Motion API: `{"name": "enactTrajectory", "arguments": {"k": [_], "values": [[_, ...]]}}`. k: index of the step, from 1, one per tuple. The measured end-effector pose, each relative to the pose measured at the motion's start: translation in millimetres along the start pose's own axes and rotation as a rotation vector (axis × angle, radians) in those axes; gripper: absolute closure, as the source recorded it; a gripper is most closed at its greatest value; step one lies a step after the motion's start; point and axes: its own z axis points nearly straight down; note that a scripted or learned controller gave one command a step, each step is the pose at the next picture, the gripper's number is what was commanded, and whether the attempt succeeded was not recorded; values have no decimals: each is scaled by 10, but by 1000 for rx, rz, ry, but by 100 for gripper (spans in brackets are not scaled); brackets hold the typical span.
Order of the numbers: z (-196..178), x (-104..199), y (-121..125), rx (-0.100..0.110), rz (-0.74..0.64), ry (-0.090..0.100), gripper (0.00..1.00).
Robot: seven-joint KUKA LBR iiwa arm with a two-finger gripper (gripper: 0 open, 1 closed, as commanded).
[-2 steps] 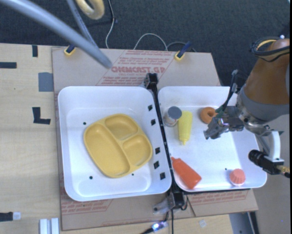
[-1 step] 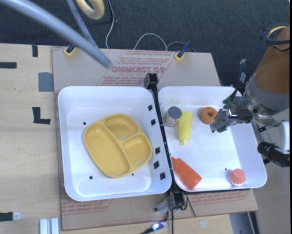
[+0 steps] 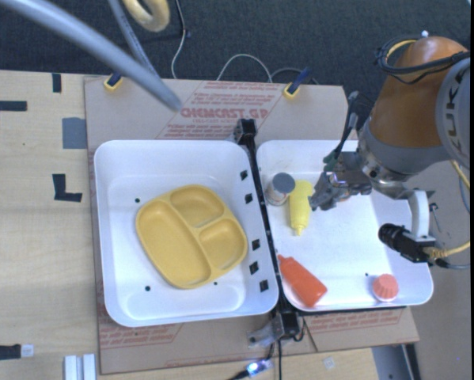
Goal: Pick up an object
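A KUKA arm's gripper [image 3: 325, 195] hangs over the right bin [image 3: 343, 287], just right of a yellow mustard bottle [image 3: 299, 207] lying lengthwise near the bin's left wall; whether its dark fingers are spread or pressed together cannot be told from this angle, and nothing is seen pinched between them. The likeliest trouble is a glancing contact: the bottle is smooth and rounded, and a descent slightly off its axis could roll or shove it against the small grey-lidded can [image 3: 282, 186] touching its upper end, leaving the fingers to close on air. A grip near the tapered nozzle end could also slip free on the lift. The divider [image 3: 255, 204] between the bins stands close by, leaving little room on that side. The arm reaches in from the right, its orange band [image 3: 411, 85] above the wrist, tool pointed down and leftward. An orange bottle [image 3: 301, 281] and a small pink ball [image 3: 385, 286] lie along the near edge; a yellow divided plate [image 3: 191, 234] rests in the left bin [image 3: 114, 212].
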Motion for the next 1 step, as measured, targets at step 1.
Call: {"name": "enactTrajectory", "arguments": {"k": [1], "values": [[9, 456, 271, -2, -1, 0, 100]]}}
